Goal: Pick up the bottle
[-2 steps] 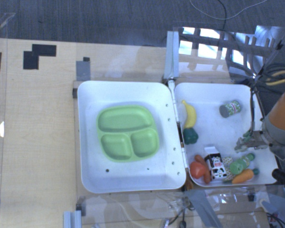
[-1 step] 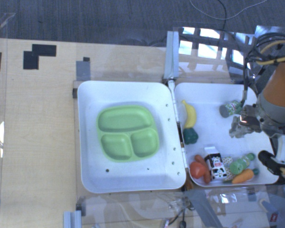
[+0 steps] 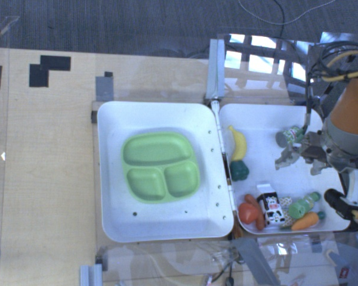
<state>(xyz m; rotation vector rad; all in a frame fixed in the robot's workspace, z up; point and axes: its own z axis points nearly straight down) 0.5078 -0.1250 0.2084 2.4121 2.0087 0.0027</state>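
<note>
Nearest the camera, along the front edge of the right bin (image 3: 268, 115), lies a row of small things: a red-orange toy (image 3: 249, 212) at the left, a black and white carton (image 3: 271, 208) beside it, a green bottle (image 3: 304, 205) lying on its side to the right of the carton, and an orange carrot (image 3: 305, 221) just in front of the bottle. Farther back, by the wall between the bins, a yellow banana (image 3: 238, 143) stands over a dark green lump (image 3: 239, 170).

Across the wall, the left bin (image 3: 116, 219) holds a light green divided tray (image 3: 161, 166) with three wells, resting flat near its middle.

Reaching in from the right, the grey arm (image 3: 351, 109) with its orange band hangs over the right bin's far right part. Its gripper (image 3: 301, 159) sits above the white floor, back from the bottle and apart from it. Two grey fingers (image 3: 284, 158) point down with a gap between them and nothing held in that gap. A small green and grey piece (image 3: 291, 136) shows just behind the gripper; what it is cannot be made out.
</note>
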